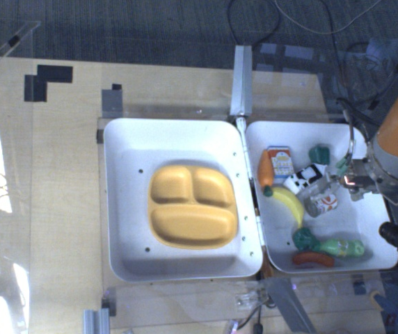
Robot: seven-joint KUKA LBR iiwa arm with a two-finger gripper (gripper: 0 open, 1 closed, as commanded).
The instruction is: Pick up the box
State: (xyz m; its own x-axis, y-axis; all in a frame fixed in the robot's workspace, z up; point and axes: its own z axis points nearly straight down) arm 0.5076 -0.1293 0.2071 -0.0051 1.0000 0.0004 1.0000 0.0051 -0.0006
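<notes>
The hand [338,184] is being held low over the right bin [366,221], near its right wall, above a small silvery red-marked can [322,203]; whether it is wide or narrow cannot be told, since it is blurred and crowded by clutter. The box [280,163], red and white, is lying flat near the bin's upper left corner, well apart from the hand. An orange carrot-like piece [266,174] is lying just beside the box's left edge. A banana [288,203] is lying below the box, and a black-and-white toy [303,178] is sitting between the box and the hand. A yellow divided tray [193,206] is resting in the left bin [126,186] on the bench [46,207].
</notes>
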